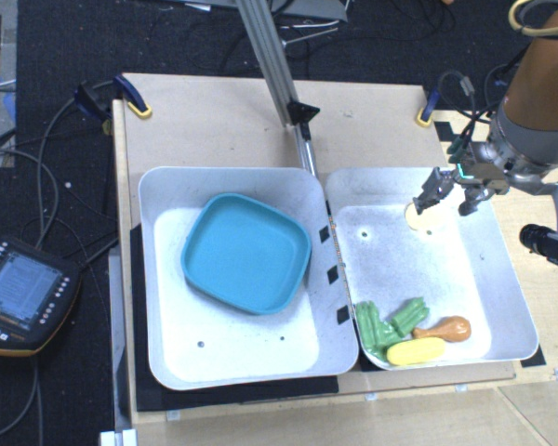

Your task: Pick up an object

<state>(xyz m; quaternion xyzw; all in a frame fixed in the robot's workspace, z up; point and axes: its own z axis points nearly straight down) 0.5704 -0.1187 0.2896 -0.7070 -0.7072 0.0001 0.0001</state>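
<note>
Hovering with fingers spread and nothing between them, the gripper (451, 191) sits over the right bin's (502, 277) far edge; the toys (411, 331) lie clustered at its near edge, well apart from it.

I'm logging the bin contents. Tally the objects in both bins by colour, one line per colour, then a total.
Blue: 1, the plate in the left bin
Green: 2, the two green pieces in the right bin
Yellow: 1, the yellow piece
Orange-brown: 1, the drumstick-shaped piece
Total: 5
</note>
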